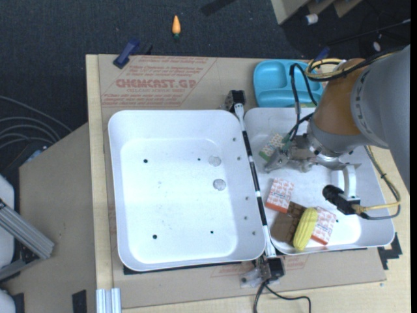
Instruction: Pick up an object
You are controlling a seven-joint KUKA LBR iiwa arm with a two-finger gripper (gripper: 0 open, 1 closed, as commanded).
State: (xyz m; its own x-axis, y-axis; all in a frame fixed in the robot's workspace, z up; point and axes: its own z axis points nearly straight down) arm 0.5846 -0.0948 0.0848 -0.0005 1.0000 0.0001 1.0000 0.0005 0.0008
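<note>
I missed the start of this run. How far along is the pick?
Done: the arm has reached into the right bin. In hand: the gripper is low beside a small greenish item; no grasp is visible. Left: gripping and lifting; the corn and the orange-white box lie untouched.

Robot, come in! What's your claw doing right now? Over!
Gripper low in the right white bin, fingers hidden. Small green and white packet right beside it, no grab seen. Orange and white box, yellow corn cob lying nearer the front.

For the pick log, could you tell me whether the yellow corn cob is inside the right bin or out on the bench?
Inside. The corn cob lies within the right bin near its front rim, beside the brown block.
</note>
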